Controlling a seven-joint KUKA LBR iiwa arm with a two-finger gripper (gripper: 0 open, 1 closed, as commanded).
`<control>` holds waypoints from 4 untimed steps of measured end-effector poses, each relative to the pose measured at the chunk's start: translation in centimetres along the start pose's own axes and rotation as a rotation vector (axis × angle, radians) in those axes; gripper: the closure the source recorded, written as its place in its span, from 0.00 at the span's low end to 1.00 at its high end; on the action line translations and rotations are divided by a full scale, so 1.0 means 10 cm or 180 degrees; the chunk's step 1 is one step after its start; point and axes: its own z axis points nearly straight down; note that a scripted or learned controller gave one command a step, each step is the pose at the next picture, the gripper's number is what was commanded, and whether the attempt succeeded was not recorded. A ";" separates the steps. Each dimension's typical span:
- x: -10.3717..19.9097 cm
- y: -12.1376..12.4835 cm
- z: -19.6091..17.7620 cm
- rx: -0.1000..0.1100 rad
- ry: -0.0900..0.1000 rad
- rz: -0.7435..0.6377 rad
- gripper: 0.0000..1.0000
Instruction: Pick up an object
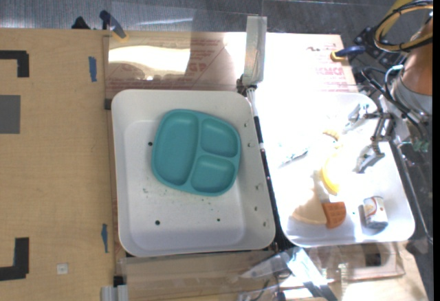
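Gripper [368, 135] low over right bin [399, 231]

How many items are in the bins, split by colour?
Teal: 1, the divided plate in the left bin
Yellow: 1, round piece in the right bin
Tan/orange: 1, wedge
Silver/white: 1, small can-like item
Total: 4; glare may hide more on the right.

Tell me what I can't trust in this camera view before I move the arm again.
- Right bin: glare washes out its far half, so the floor and small items there blur together.
- Hand: lost against glare and cables; finger state unreadable.
- Arm: cut off by the view's right edge.
- Small silver-and-white item: too small to identify.
- Yellow object: outline bleached by glare.
- Teal divided plate in the left bin reads clearly.
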 end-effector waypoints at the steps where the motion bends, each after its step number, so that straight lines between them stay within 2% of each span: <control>1: 0.54 0.45 0.92 0.0004 -0.0017 -0.0439 0.00; 2: 0.50 0.45 0.79 0.0020 -0.0061 -0.0442 1.00; 3: 0.10 0.24 -0.01 0.0011 -0.0029 -0.0418 1.00; 4: 0.09 0.25 -0.09 0.0009 -0.0031 -0.0420 1.00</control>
